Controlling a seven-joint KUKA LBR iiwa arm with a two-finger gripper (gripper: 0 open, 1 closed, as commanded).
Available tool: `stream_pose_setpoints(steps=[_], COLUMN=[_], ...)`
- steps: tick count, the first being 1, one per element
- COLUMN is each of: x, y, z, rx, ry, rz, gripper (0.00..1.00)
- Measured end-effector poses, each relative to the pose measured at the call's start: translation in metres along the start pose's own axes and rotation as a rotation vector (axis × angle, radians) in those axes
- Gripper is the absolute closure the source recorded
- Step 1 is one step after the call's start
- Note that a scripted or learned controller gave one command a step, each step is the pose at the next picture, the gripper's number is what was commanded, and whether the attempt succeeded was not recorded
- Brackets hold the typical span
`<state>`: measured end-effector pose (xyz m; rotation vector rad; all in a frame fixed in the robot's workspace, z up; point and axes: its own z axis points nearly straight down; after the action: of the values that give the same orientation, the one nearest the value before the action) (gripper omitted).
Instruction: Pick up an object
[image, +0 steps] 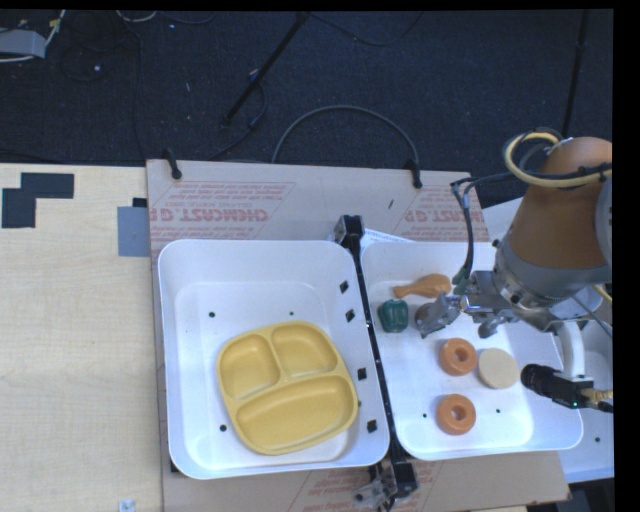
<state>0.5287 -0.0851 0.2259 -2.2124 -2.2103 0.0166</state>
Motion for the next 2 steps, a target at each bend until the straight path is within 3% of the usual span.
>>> stream_pose_setpoints(steps=[1, 2], x=[0.0, -0.003], y=[0.002, 0.009], z=[-0.007, 0.054], rx=[-0.013, -0.009], ry=[-0.001, -0.001], rz=[-0.002, -0.001], gripper=[0.0, 0.0])
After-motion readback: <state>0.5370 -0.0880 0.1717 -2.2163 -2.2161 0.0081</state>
